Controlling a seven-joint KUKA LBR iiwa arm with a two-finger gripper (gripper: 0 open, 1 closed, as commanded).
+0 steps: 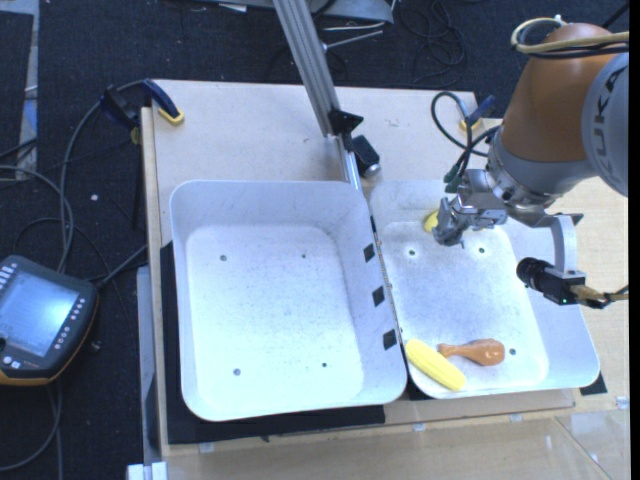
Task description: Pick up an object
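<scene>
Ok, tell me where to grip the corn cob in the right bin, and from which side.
Grip the corn cob across its middle, coming straight down from above. It lies flat, slanting along the right bin near the front rim, so close the gripper across its narrow width, clear of the drumstick toy beside it.

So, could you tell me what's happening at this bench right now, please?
The grey and orange arm reaches in over the right bin, its gripper low near the far left corner, right by a small yellow object. Whether it grips that piece can't be told. A yellow corn cob and a tan drumstick-shaped toy lie at the bin's near edge, touching or nearly so.
</scene>
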